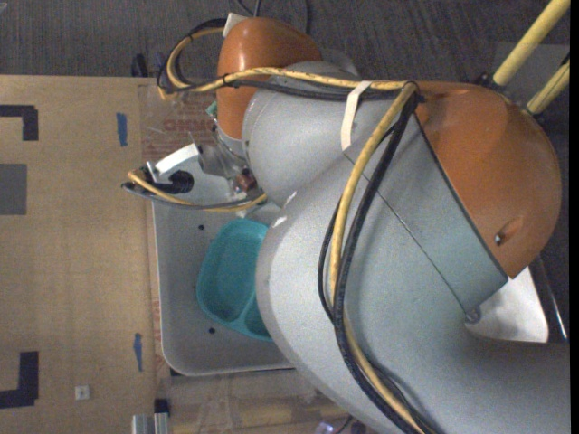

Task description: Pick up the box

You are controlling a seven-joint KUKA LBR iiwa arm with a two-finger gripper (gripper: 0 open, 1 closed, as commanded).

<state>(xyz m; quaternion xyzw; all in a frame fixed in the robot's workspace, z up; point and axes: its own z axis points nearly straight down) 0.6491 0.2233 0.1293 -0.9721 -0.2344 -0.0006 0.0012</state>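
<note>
The big grey arm [380, 278] comes in from the right and covers most of what I can see, with its orange band [488, 170] close to the camera and a second orange part [258, 48] further along, near the wrist. The wrist end [204, 165] hangs over the upper part of a white bin [181, 333], with yellow and black cables [163, 188] looping around it. From here I cannot tell whether the jaws are open or closed, because the wrist and the cables cover them.

The box, the thing to be picked up, I cannot find with any certainty. If it lies in this bin, it is probably under the arm or under the wrist, but this is only my guess. So the direction from the jaws to the box, and the way its long side runs, cannot be read from where I stand.

In the bin, what I can see is a teal bowl-like object [231, 278]. It lies below the wrist end in the view, partly hidden behind the arm on its right side. It is not a box in shape. The bin floor around it, on the left, is bare white with some small dark dots.

The bin sits on a brown desk [72, 242] that has blue tape marks [122, 129] and black corner marks [23, 120]
</note>
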